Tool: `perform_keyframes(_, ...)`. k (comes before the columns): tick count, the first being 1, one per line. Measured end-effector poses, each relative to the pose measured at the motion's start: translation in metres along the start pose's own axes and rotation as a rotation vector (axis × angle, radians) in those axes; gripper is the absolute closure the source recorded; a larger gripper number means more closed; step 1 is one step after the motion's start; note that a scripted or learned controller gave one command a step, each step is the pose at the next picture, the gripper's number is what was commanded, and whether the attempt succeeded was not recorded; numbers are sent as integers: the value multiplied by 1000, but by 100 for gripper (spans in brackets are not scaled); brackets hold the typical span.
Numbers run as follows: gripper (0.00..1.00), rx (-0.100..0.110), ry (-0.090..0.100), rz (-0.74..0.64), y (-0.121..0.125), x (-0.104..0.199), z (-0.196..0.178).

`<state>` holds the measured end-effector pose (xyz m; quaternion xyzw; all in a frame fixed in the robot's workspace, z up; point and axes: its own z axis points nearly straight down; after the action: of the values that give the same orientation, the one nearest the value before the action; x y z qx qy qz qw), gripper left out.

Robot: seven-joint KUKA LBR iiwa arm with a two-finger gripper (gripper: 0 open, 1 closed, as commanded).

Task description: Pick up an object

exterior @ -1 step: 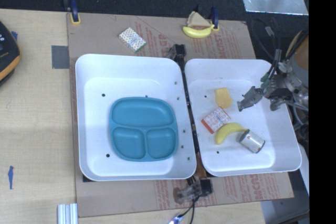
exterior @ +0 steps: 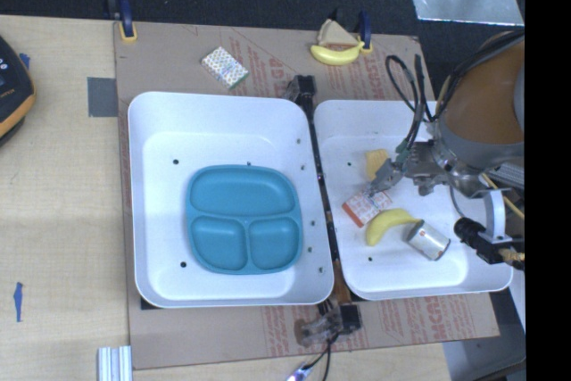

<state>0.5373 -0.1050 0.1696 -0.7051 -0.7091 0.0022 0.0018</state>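
Objects for picking are lying in the right bin (exterior: 464, 281): a yellow banana (exterior: 389, 225) near its centre, a small red-and-white packet (exterior: 361, 208) touching the banana's end at about ten o'clock, a silver can (exterior: 427, 240) just beside the banana at four o'clock, and a pale yellow wedge (exterior: 376, 162) up at twelve o'clock from the packet. The gripper (exterior: 390, 176) is hanging low between the wedge and the packet, reaching in from three o'clock, with the orange-banded arm (exterior: 482, 103) looming over the bin's right half. Whether the claw is apart or together I cannot tell, since the tips are blurring into the clutter below them; nothing is visibly sitting between them.

Judging from this, the arm is lining up a descent on the packet or the banana. To do it well, the tips should be straddling one item alone, coming straight down, and closing across its narrow width. The packet is lying flat and touching the banana, so a crooked approach is risking a nudge rather than a grasp. The left bin (exterior: 152, 129) is holding a blue divided tray (exterior: 243, 217), well apart from the action.
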Motion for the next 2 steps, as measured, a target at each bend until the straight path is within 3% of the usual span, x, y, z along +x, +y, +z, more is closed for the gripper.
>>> perform_keyframes(1, 0, -1, -1, 0, 46, -1, 79)
perform_keyframes(2, 0, -3, 0, 1, 78, 0, 77)
